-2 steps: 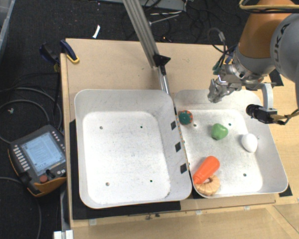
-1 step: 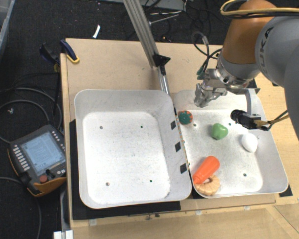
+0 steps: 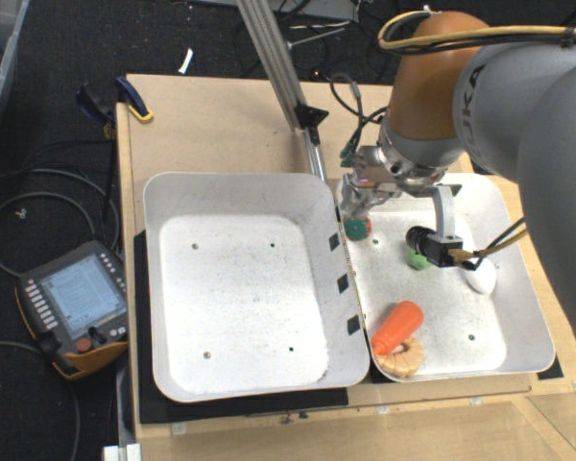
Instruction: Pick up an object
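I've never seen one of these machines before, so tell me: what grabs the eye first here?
The big grey arm with its orange band reaches in from the right, and its hand hangs low at the right bin's upper left corner, just above a small teal object. Lower in that bin, a bright orange carrot-shaped toy lies by the front edge. The left bin sits alongside.
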